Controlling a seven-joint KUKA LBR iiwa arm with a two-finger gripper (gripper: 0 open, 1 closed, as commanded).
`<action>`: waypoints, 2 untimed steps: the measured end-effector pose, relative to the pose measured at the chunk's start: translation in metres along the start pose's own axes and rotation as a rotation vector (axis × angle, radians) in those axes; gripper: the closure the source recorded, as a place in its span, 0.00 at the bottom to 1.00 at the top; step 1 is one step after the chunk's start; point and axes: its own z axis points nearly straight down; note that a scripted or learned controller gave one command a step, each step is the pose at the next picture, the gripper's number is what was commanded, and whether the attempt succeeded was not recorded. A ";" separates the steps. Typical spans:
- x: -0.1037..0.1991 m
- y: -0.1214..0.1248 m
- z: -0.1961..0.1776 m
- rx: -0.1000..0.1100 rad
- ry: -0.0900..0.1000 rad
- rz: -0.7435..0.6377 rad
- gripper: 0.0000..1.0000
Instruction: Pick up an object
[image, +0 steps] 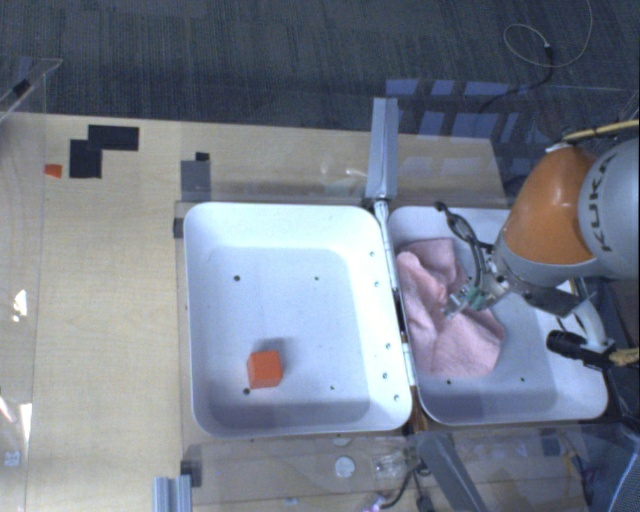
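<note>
Task status: nothing lifted yet. Candidate objects: pink cloth (447, 318), crumpled in the right bin (560, 400); orange block (265, 369), near-left in the left bin (215, 235). My pincer (468, 298): down on the cloth (grip not confirmed); its spread I cannot tell.

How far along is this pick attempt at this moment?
Done: the arm has reached into the right bin, with the tool down at the pink cloth. In hand: nothing clearly; the cloth lies crumpled on the bin floor, and whether the tool grips it cannot be told. Left: a secure grasp and a lift. The orange block sits untouched in the left bin.
</note>
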 end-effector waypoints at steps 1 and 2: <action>0.020 -0.032 -0.043 0.006 0.005 -0.256 1.00; 0.020 -0.032 -0.043 0.005 0.005 -0.255 0.00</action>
